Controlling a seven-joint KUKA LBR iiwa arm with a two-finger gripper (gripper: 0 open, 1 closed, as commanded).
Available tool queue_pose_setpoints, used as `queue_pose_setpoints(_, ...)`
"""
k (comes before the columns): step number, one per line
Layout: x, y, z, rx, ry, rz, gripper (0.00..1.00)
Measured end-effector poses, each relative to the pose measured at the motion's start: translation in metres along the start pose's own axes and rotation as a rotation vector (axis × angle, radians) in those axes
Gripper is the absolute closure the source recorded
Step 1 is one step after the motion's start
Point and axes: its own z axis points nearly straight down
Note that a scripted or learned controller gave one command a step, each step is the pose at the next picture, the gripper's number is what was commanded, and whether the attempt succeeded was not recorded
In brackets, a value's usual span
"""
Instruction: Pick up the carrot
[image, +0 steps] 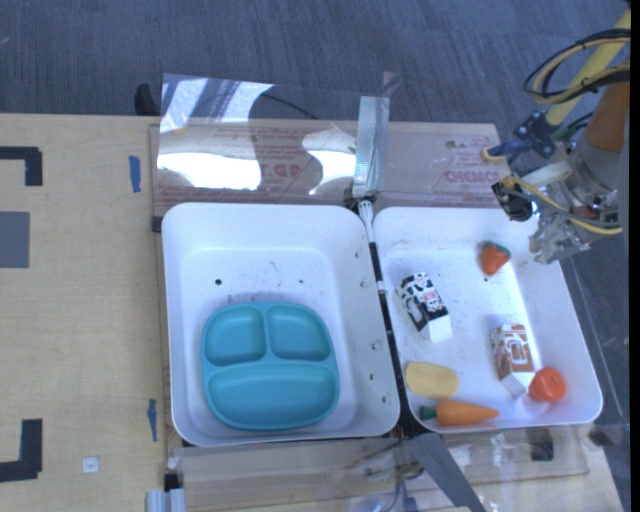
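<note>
From the camera view above the bench, my gripper (556, 240) hangs at the far right corner of the right bin (582, 330), just over its rim, with my wrist and its bundle of cables behind it. The carrot (466, 411) lies at the opposite end of that same bin, against the near wall, so it sits well apart from me: toward the camera and a little to the view's left of where I am. Its long axis runs roughly along that near wall, with the green end pointing at the divider between the two bins and the orange tip pointing right. I judge I must travel down the length of the bin and turn my fingers across that axis before descending.

Nothing is between my fingers and I touch nothing in the bin. Whether they are spread or closed I cannot tell; the metal there is too small and glary.

The yellow piece (432, 378) sits just beside the carrot, on its far side, and the tomato (547, 385) is near its tip, so I judge the approach tight. The strawberry (493, 258) is the nearest thing to me.
</note>
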Motion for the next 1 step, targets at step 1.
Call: queue_pose_setpoints(1,0.0501,-0.0672,-0.0023,-0.001,0.007,-0.011,1.0)
